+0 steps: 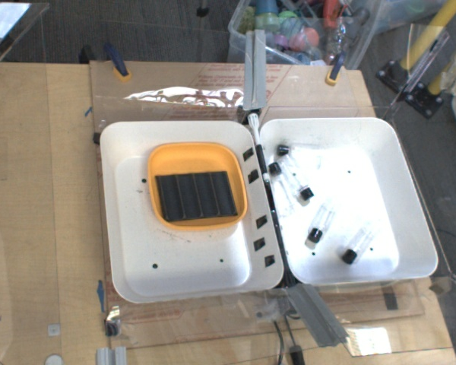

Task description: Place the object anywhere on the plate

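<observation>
Black ribbed rectangular slab lies flat inside shallow orange plastic plate in left white bin, the bin farther from arm's entry side. Placing step prob. done; nothing left but keeping clear. Gripper state: can't tell.

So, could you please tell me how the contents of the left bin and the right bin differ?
The left bin holds one orange plate with a black ridged block lying on it. The right bin holds several small clear vials with black caps, scattered loose at differing angles. Both bins are shallow and white.
</observation>
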`<action>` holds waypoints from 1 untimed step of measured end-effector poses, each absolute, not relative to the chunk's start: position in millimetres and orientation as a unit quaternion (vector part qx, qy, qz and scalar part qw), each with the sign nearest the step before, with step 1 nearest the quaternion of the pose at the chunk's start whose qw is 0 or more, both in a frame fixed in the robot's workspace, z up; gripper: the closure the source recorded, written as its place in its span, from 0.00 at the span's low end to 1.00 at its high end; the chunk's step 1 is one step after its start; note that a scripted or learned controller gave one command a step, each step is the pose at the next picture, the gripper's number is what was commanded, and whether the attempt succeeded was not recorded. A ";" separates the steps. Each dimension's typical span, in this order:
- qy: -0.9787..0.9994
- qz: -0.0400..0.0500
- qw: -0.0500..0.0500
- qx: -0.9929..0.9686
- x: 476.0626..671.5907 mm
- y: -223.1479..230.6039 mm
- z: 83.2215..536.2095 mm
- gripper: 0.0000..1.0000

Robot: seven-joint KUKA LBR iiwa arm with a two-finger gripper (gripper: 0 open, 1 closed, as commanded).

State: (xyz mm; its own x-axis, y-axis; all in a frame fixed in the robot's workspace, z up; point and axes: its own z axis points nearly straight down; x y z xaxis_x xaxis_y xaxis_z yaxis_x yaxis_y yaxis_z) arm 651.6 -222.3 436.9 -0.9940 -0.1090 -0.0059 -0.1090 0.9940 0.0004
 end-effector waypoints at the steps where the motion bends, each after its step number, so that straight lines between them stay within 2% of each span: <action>1: 0.975 -0.001 0.006 -0.222 668.2 -221.6 437.2 1.00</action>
